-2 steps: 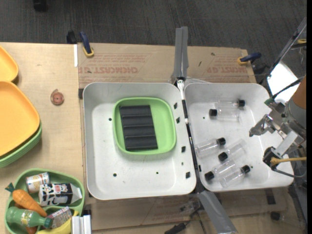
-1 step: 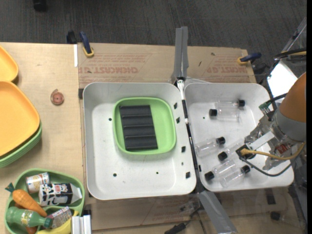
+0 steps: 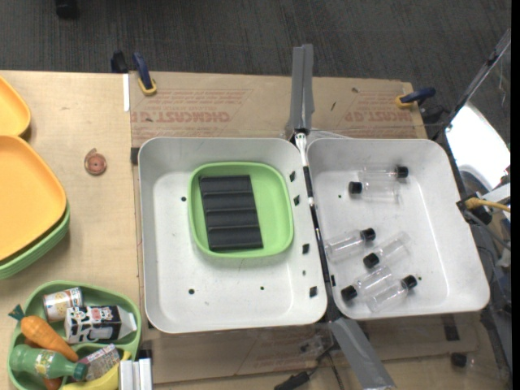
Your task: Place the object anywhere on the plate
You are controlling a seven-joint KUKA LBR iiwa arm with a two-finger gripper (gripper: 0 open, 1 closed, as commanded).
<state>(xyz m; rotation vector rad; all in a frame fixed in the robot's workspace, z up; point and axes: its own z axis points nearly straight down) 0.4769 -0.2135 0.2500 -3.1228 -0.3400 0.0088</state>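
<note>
The pick looks not yet begun: six clear black-capped vials [image 3: 382, 287] lie loose in the right bin [image 3: 467, 295], all right of the green plate [image 3: 281, 210], so the next move calls for gripping one vial and carrying it left onto that plate.

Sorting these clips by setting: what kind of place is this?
Probably a robotics lab test bench: two shallow white bins on clamped cardboard, clear plastic vials with black caps, and a green square plate.
</note>
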